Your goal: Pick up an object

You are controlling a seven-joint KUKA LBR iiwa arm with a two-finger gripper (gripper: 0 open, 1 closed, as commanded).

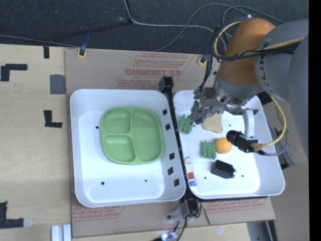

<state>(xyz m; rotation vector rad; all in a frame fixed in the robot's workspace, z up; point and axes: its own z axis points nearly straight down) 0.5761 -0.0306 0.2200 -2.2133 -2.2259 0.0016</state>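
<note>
My gripper (196,116) hangs low over the left part of the right bin (251,185). Just below and left of its tips lies a green bumpy object (185,124), touching or nearly touching the tips; I cannot tell if it sits between them. A tan flat piece (213,124) lies right beside the gripper. Further toward the front sit a second green bumpy piece (208,149), an orange ball (223,145) and a black block (222,169).
The left bin (85,185) holds a green divided plate (132,135). A small red-and-white packet (189,170) lies by the divider at the right bin's left wall. Cables run from the wrist along the right bin's far right side.
</note>
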